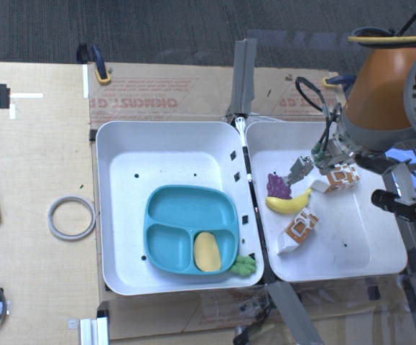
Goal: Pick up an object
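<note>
In the camera view, the grey arm with its orange band (387, 85) reaches in from the right over the far part of the right shallow white bin (380, 261), and its hand (299, 169) hangs just beside a purple grape-like bunch (279, 186); whether the hand is open or closed cannot be told. Near the bunch lie a yellow plastic banana (289, 203) and two orange-and-white patterned cartons (301, 228), one nearer, one farther right. The left shallow white bin (121, 192) holds a blue three-compartment plastic tray (186, 210) with a pale yellow oval piece (208, 251) in its near right compartment, and a green leafy piece (244, 266) lies just beside the tray's near right corner.
</note>
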Robot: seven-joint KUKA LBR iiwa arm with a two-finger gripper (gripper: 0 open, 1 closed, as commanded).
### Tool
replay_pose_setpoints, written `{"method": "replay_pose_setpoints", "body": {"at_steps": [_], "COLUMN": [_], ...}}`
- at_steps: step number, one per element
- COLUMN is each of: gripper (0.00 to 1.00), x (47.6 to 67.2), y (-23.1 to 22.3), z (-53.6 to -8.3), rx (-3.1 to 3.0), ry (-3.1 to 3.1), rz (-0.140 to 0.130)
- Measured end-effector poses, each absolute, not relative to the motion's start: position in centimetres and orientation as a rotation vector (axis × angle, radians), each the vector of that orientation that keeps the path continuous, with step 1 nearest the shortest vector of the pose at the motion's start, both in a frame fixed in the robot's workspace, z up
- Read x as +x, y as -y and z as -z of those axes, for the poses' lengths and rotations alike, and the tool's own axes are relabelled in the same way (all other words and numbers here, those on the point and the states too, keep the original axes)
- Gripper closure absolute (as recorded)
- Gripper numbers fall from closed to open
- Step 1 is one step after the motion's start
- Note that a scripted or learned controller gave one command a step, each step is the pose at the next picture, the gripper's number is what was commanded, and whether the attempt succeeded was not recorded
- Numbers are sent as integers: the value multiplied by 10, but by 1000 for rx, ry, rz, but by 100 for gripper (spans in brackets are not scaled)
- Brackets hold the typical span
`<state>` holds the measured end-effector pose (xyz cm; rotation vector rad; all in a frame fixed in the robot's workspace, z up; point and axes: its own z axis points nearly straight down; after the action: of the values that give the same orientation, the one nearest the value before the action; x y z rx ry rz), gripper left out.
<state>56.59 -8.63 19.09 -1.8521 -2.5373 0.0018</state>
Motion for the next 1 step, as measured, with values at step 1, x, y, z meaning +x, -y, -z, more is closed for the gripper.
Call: {"method": "replay_pose_setpoints", "body": {"at_steps": [1], "gripper": [0], "x": [554], "y": [141], "z": [-141], "rx": [-1140], "ry": [2927], "rz": [0]}}
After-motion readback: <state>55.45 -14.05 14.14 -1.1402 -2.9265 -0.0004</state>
